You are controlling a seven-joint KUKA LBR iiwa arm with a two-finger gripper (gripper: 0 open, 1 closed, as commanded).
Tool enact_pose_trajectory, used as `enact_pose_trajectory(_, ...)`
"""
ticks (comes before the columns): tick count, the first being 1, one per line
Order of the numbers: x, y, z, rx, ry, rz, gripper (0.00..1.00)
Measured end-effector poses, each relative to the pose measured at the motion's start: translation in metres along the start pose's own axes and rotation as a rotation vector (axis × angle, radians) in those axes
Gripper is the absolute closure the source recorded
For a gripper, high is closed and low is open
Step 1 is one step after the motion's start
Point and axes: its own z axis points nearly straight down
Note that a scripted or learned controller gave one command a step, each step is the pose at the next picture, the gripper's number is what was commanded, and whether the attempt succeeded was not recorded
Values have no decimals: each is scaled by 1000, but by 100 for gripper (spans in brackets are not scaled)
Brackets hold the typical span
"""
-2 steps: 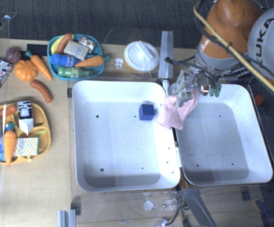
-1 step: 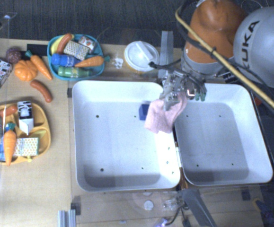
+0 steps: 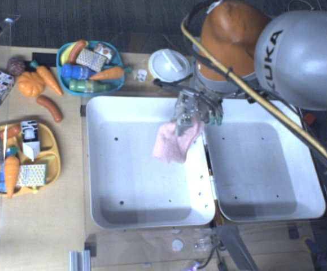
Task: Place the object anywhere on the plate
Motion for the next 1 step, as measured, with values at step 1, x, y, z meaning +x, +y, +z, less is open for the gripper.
enact_pose_trajectory(1, 0, 0, 0, 0, -1, 0, 0)
